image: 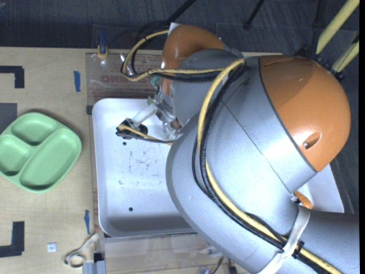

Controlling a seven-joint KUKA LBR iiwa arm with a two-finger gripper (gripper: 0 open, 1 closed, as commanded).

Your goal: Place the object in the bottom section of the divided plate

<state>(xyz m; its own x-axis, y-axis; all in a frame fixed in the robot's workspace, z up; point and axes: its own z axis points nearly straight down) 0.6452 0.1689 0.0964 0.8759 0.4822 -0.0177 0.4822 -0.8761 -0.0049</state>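
A light green divided plate [37, 188] lies on the wooden bench at the left, outside the bin. It has one large section at its lower right and two smaller ones at its top and left, all bare. My gripper [165, 121] hangs over the upper right part of the white bin [108, 170], mostly covered by the wrist and the big grey and orange arm. The bin's floor shows only scuff marks and two small dark specks [130, 209]. I see nothing held at the gripper.
The arm's bulk covers the bin's right half and everything to the right. Black tape corners [17, 76] and blue tape marks [76, 80] sit on the bench. A pale loop of strap [77, 257] lies at the bin's lower left corner.
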